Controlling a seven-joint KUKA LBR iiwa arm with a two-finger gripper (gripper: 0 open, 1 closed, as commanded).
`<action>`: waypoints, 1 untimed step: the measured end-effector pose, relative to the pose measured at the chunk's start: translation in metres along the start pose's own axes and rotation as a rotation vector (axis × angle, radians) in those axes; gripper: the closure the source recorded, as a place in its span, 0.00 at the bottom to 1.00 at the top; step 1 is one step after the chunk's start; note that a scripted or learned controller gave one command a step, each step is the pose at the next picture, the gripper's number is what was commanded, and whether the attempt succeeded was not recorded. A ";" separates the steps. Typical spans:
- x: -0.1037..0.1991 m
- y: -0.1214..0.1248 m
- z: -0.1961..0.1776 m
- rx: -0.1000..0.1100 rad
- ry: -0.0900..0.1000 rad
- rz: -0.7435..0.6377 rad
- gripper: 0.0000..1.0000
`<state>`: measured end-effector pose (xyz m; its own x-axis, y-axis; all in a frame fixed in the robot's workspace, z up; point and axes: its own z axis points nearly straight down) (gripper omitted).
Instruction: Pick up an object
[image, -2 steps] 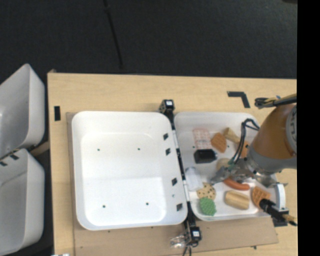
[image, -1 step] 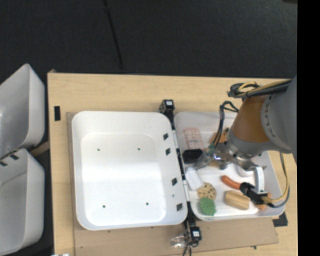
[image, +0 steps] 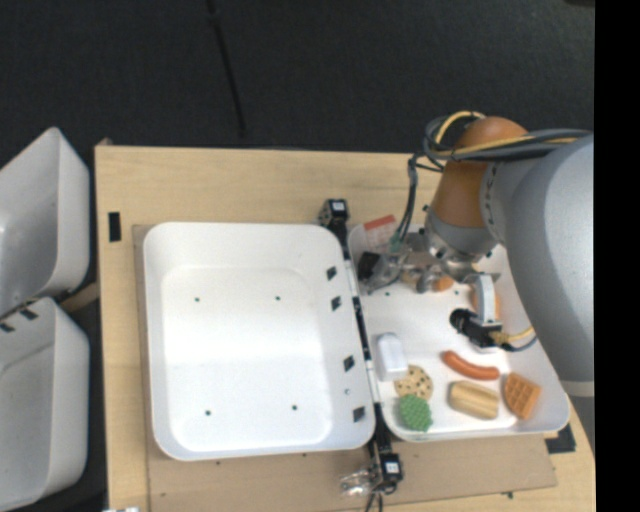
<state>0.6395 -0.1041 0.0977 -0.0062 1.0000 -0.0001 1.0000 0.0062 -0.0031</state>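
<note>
My claw (image: 400, 268) is down at the far end of the right bin (image: 540, 425), and I cannot tell how it stands or whether anything is in it.

My grey arm (image: 545, 240), orange band (image: 470, 185) above the wrist, comes in from the right over that bin. The things to pick lie toward the near end: a red sausage (image: 470, 366), a waffle piece (image: 521, 395) at the right, a tan bread roll (image: 473, 400) beside it, a speckled cookie (image: 412, 382), a green bumpy piece (image: 414, 413) just nearer than the cookie, and a white block (image: 390, 351) by the left wall. The left bin (image: 160, 300) sits alongside.
</note>
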 end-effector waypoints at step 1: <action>-0.004 0.045 0.002 0.030 0.005 0.007 0.00</action>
<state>0.6849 -0.1077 0.0956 0.0008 1.0000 0.0049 0.9995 -0.0006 -0.0326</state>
